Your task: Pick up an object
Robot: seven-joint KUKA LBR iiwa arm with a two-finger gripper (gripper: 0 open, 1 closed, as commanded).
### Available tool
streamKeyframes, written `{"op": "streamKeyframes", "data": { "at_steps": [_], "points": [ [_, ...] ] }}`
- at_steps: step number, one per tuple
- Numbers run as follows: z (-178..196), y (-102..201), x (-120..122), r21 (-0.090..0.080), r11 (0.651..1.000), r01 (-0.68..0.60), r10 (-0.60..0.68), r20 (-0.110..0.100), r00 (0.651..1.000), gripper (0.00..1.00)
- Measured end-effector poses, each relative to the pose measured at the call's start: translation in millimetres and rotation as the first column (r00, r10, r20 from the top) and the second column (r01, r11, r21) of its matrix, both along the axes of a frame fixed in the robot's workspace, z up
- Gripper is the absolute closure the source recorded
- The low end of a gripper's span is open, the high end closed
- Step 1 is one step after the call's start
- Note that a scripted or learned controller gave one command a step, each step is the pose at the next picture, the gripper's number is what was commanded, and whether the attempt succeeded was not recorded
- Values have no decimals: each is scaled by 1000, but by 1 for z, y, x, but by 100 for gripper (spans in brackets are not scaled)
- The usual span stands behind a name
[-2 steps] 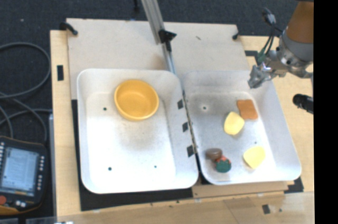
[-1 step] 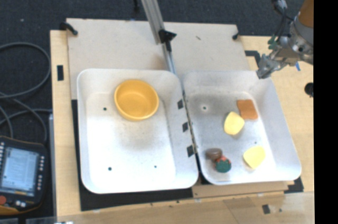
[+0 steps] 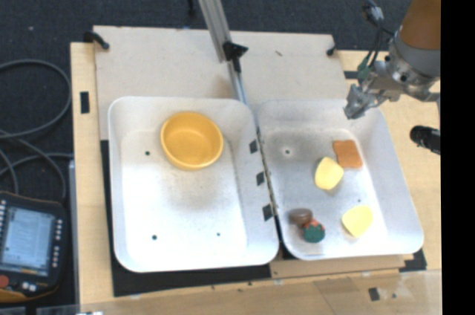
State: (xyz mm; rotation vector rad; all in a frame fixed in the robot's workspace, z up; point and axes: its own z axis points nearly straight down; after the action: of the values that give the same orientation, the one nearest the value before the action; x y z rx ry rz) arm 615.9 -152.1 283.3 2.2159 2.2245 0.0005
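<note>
Orange block (image 3: 347,154), just below the jaws (image 3: 355,108), looks stiff, light and flat-sided; grip it across its short sides. Whether the jaws stand apart, I cannot tell.

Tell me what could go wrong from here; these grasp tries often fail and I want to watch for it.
The gripper hangs over the right bin's far rim, so a straight descent may strike the wall. The orange block and pale yellow piece nearly touch; closing on one could nudge the other. The brown piece and green-red piece crowd the near-left corner, leaving little finger room.
</note>
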Motion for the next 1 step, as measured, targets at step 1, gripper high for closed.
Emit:
{"op": "streamKeyframes", "data": {
  "at_steps": [1],
  "points": [
    [-1, 55, -6, 1, 1000, -2, 2, 0, 1000, 100]
  ]
}}
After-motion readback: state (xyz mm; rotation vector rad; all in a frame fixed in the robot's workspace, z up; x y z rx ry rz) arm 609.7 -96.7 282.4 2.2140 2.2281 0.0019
